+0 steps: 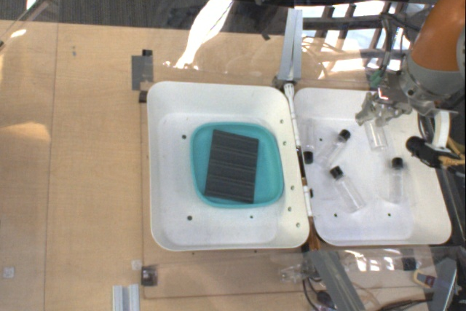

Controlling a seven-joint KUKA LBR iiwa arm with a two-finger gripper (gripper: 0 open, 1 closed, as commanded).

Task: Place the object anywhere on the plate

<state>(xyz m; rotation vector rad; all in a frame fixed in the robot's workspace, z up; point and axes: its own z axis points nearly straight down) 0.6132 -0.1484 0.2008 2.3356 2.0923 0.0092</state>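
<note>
A dark ribbed block (232,167) lies flat on the teal plate (272,182) in the left bin (169,175). The gripper (376,115) hangs over the upper part of the right bin (429,226), and whether it is wide or narrow cannot be told. Several clear vials with black caps (345,186) lie scattered in that bin

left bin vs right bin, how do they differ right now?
The left bin holds a teal plate with a dark ribbed block lying flat on it; the right bin holds several small clear vials with black caps, scattered. The pincer is over the right bin's far edge, not the left bin. Both are shallow, white, round-cornered.
</note>
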